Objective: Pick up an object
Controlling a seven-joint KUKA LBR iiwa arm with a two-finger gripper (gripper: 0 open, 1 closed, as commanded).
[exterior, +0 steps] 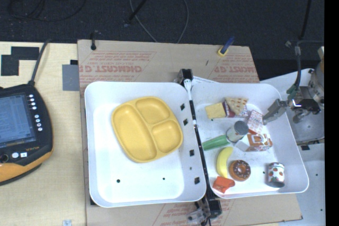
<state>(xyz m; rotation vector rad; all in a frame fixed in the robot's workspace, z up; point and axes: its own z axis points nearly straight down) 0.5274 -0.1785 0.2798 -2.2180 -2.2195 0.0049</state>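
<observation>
Gripper (275,110) hanging over right bin's (299,180) right edge, near far corner, fingers slightly parted, gripping nothing. Objects crowding right bin: cheese wedge (215,110) and cracker box (237,106) sitting toward far edge; grey can (237,130) lying mid-bin, touching green cylinder (214,142); juice carton (258,141) lying beside can; banana (224,161), donut (241,170), red piece (223,184) sitting along near edge; small can (275,174) resting at near right corner. Yellow divided plate (146,128) sitting in left bin (103,177).
</observation>
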